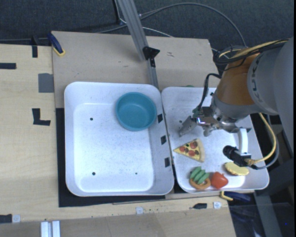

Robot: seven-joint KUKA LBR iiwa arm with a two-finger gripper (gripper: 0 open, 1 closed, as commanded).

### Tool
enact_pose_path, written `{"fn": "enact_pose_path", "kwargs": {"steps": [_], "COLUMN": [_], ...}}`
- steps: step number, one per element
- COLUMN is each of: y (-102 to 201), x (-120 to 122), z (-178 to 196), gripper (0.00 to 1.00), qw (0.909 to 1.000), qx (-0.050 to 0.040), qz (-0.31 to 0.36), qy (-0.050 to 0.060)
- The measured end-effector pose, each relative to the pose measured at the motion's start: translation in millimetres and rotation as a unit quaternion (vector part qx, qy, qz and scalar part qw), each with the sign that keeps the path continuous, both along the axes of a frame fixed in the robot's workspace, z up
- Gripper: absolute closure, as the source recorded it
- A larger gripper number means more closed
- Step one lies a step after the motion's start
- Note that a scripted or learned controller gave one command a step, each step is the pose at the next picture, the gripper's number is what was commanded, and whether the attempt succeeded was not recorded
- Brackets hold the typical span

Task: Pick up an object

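Overhead, we see the arm [266, 83] reaching in from the right, its orange band [234, 85] above the wrist; the gripper [184, 128] hangs over the upper left part of the right bin [180, 100], pointing toward the wall shared with the left bin [108, 157]; from this angle we cannot tell whether it is spread or pressed together.

Things that could be picked lie in both bins. Nearest the gripper is the pizza slice [191, 149]; it lies flat on the right bin's floor just below the gripper in the view, apart from it, with its tip toward the left bin. Along the near edge of the same bin sit a green and orange toy [199, 177] and a red toy [218, 180], touching or nearly so; a yellow toy [236, 169] lies just to their right, near the bin's right corner.

The blue bowl [135, 111] stands upright in the far right corner of the left bin, well apart from the gripper; both bins rest on the tan bench [89, 51].
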State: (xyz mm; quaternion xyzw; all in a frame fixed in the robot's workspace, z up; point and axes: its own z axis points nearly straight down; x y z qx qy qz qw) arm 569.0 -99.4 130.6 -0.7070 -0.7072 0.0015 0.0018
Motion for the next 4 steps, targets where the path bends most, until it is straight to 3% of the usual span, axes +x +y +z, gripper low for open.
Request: {"fn": "enact_pose_path", "kwargs": {"steps": [1,2,4], "y": [0,-1,3], "x": [0,1,14], "z": [-42,-30,69], "gripper": [0.0,1.0,1.0], "qw": [1.0,1.0,1.0], "qx": [-0.0002,-0.0008,-0.0003], "qz": [0.0,0.0,0.0], "qy": [-0.003,-0.003,-0.004]}}
